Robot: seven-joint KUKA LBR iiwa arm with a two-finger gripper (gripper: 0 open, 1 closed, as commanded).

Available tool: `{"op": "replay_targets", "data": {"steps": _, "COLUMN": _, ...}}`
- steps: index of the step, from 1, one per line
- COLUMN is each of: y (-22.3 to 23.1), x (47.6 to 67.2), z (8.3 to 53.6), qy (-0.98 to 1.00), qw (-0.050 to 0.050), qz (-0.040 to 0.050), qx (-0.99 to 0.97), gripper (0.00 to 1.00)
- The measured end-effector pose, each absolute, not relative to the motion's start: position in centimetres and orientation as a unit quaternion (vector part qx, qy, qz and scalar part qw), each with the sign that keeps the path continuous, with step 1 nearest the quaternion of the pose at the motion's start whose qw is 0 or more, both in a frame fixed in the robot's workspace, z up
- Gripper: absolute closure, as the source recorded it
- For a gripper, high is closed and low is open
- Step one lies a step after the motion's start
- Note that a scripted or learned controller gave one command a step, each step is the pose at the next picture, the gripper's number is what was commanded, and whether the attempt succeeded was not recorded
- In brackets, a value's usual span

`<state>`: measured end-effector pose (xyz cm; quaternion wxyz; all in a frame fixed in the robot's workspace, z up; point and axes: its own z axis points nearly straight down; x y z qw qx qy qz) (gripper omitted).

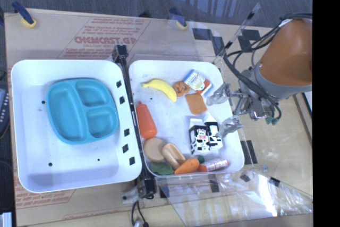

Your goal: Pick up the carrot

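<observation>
The carrot (pixel 187 166) is a short orange piece with a green top at its right end, lying on its side near the front edge of the right bin (pixel 175 69), close to the front right corner. It rests against a green leafy item (pixel 162 168) on its left, with a tan bread roll (pixel 173 154) just behind it and a small red-and-white tube (pixel 215 165) to its right.

The arm (pixel 287 61) reaches in from the right, its orange band over the bench outside the bin, the wrist angled down toward the bin's right wall. The gripper (pixel 226 109) sits at that right rim — above and beside the black-and-white cow-print carton (pixel 205 137), well apart from the carrot. Its two metal fingers (pixel 218 94) appear spread wide, one toward the back and one toward the front, with nothing between them, though the reflective metal makes their tips hard to trace.
</observation>
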<state>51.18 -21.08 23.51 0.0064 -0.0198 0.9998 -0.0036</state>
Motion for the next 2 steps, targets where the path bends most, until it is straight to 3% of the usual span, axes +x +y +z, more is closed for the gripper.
{"op": "replay_targets", "data": {"steps": 1, "y": -20.9, "x": 49.7, "z": 9.3, "qy": 0.984, "qw": 0.002, "qz": -0.0017, "qx": -0.178, "gripper": 0.0}}
{"op": "replay_targets", "data": {"steps": 2, "y": -20.8, "x": 59.1, "z": 9.5, "qy": 0.993, "qw": 0.003, "qz": -0.0014, "qx": -0.116, "gripper": 0.0}}
